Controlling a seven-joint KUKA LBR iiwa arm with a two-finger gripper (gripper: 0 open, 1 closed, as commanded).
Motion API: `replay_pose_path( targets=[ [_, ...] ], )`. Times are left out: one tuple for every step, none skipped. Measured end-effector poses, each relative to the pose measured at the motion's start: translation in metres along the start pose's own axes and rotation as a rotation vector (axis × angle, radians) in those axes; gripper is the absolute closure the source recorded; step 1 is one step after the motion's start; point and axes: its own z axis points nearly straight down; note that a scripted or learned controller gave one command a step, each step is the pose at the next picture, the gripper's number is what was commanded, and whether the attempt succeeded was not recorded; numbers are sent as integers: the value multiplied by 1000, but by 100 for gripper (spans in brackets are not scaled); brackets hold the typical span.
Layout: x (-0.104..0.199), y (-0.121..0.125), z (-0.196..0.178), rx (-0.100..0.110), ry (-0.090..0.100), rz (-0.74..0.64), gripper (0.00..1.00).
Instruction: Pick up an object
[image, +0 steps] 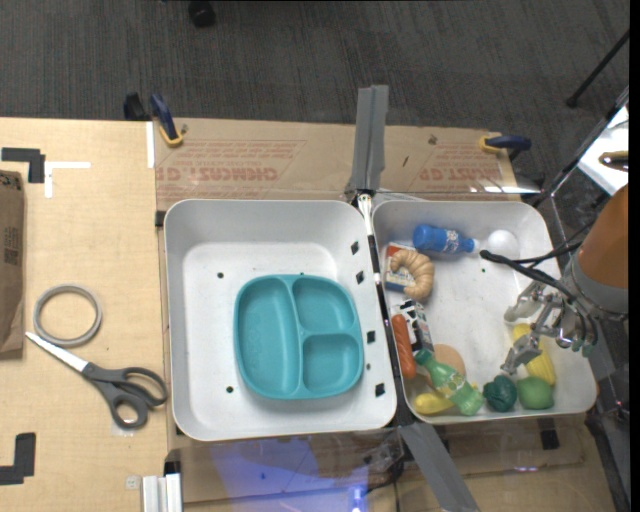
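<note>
Grey metal, the arm is reaching into the right bin (548, 228) from the right, its gripper (533, 335) hanging low over the bin's near corner, likely because that is where the toys are crowding thickest. The fingers are spreading open, and nothing is sitting between them; a yellow piece (540, 366) is lying just beside and partly under the tips, so it is looking like the nearest candidate for the pick, though it is not yet being gripped.

Around it, the right bin is holding a green ball-like toy (500, 394), a lighter green fruit (537, 394), a yellow banana-like piece (432, 403), a croissant (415, 273), a blue bottle (442, 240), an orange-red stick (402, 346) against the dividing wall and a white round object (499, 241) at the far side. Most are gathering along the near and left walls, leaving the middle floor bare.

In the left bin (190, 300) a teal divided plate (298, 336) is lying flat, its three compartments carrying nothing.
</note>
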Motion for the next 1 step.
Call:
replay_pose_path(
  targets=[
    [-1,1,-10,1,-4,-4,100]
  ],
)
